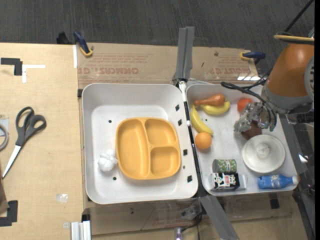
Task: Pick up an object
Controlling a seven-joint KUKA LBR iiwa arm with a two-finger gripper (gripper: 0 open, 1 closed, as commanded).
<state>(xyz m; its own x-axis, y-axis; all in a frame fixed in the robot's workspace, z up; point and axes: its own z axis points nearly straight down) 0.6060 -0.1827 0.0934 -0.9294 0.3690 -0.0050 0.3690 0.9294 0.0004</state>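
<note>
Objects for picking sit almost all in the right bin (289,149), so trouble there is mostly a matter of crowding. Going from the left: scissors (24,129) lie on the bench well apart from everything, and the left bin (92,149) holds a yellow divided plate (148,148) with a small white crumpled thing (106,160) just beside its left edge. Past the divider, 2 bananas (207,115), a drumstick-shaped toy (211,101) and an orange (203,141) lie close together, some touching; a grab at 1 could nudge or drag its neighbours. Below them a small can (224,165) rests against a black-and-white carton (226,181), another pair likely to shift together. The gripper (253,120) hangs low over a dark brownish object (250,129), near a red object (244,104) and just above a white bowl (263,152); I cannot tell how far its claw is spread or whether it has hold of anything. A descent here might clip the bowl's rim, or close on 2 things at once. The blue bottle (276,182), lying on its side by the wall, would probably roll.
</note>
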